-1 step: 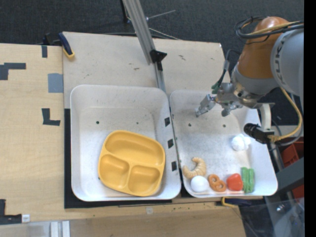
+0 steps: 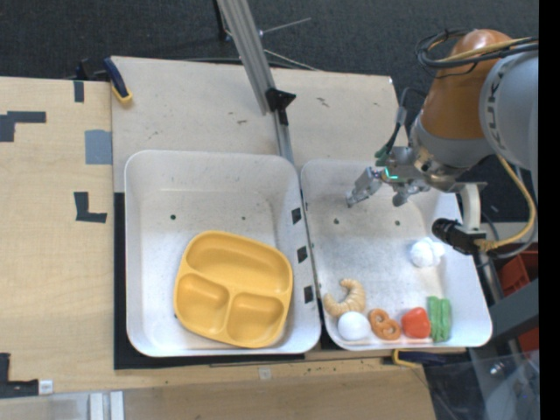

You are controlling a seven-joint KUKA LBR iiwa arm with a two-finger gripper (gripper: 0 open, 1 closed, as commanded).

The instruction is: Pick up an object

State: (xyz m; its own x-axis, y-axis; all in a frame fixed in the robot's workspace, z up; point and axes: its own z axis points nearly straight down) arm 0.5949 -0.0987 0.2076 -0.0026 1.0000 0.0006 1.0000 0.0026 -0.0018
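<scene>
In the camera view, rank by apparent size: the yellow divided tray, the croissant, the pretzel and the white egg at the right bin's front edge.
1. yellow divided tray, by far the largest
2. croissant
3. white egg and pretzel: these two look alike, so they are left unranked

One fixed camera looks down at a slant on both white bins [image 2: 140, 234]

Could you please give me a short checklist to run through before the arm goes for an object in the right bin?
1. End effector over the right bin: ok.
2. Fingers spread, nothing between them: ok.
3. Targets present: croissant, white egg, pretzel, red piece, green piece, white ball: ok.
4. Targets well separated: not ok, five crowd the near wall.
5. Yellow tray out of the way, in the left bin: ok.
</scene>
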